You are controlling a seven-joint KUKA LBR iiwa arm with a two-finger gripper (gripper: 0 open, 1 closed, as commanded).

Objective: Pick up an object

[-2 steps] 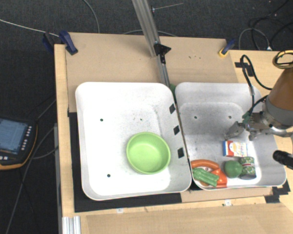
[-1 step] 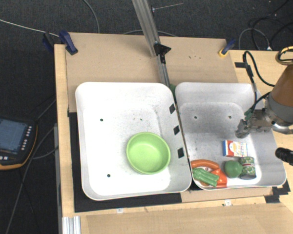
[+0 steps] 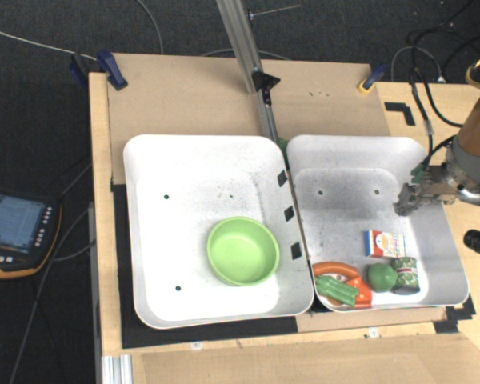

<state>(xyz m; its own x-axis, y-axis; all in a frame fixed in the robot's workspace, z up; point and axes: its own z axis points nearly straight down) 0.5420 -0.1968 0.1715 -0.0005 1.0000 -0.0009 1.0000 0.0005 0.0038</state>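
Observation:
In the left bin a light green bowl sits near the front right corner. The right bin holds, along its front edge, a small white and red box, a green ball, a dark can and a green and orange toy vegetable. My gripper hangs over the right side of the right bin, behind the box and apart from it. Nothing shows between its fingers.
A slanted metal pole rises from the seam between the bins at the back. Blue clamps hold the wooden board's back corners. A handheld pendant lies off the bench at the left. Cables run at the right.

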